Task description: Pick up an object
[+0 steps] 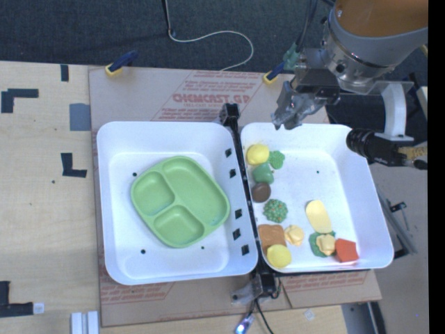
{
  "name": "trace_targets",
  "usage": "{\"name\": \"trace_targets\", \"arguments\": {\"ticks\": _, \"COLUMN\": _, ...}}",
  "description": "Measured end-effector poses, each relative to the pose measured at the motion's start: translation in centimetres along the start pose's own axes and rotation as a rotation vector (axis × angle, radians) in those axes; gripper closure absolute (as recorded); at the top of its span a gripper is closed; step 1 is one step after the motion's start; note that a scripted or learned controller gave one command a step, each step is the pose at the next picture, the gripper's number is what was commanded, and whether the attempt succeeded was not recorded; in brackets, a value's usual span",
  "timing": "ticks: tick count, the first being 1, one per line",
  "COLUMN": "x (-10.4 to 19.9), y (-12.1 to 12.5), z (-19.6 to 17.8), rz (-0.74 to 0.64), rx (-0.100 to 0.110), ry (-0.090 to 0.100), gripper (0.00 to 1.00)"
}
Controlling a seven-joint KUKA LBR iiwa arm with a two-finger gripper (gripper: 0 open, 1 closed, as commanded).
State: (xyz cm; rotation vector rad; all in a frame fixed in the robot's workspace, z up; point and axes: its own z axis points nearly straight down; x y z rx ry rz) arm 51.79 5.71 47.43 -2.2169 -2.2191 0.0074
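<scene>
Two white bins are sitting side by side on the desk. Toy foods, among them a yellow ball, are lying in the right bin. Above its far rim the pincer is hovering, holding nothing; its opening I cannot tell.

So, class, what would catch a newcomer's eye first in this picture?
Likely the green tray, lying alone in the left bin. Next, the bright toy food scattered through the right bin, mostly along its left and near sides. Above that bin's far edge hangs the gripper on the grey-and-orange arm.
</scene>
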Motion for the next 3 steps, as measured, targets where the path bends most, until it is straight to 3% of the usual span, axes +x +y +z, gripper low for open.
{"name": "trace_targets", "arguments": {"ticks": 1, "x": -0.6, "y": -3.6, "z": -6.0, "rz": -0.001, "rx": -0.012, "ry": 0.001, "gripper": 1.0}}
{"name": "trace_targets", "arguments": {"ticks": 2, "x": -8.7, "y": -3.5, "z": 0.0, "rz": 0.008, "rx": 0.0, "ry": -0.002, "gripper": 1.0}}
{"name": "trace_targets", "arguments": {"ticks": 3, "x": -3.5, "y": -3.4, "z": 2.8, "rz": -0.004, "rx": -0.002, "ry": 0.0, "gripper": 1.0}}
